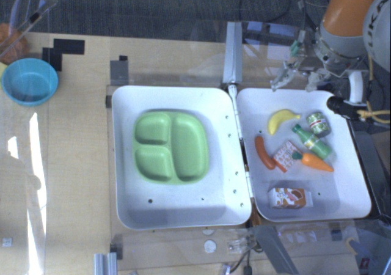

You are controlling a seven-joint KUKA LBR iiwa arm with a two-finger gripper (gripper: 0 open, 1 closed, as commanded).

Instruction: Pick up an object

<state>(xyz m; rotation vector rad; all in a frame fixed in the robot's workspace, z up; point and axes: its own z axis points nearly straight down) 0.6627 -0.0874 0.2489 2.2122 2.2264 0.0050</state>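
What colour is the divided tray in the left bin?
Light green, seen plainly in the camera view: the divided tray.

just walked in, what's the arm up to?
Nothing grabbed yet. The pincer hangs open above the far edge of the right bin, holding nothing. In that bin lie a banana, can, green bottle, carrot, sausage and two packets. The left bin holds a green tray.
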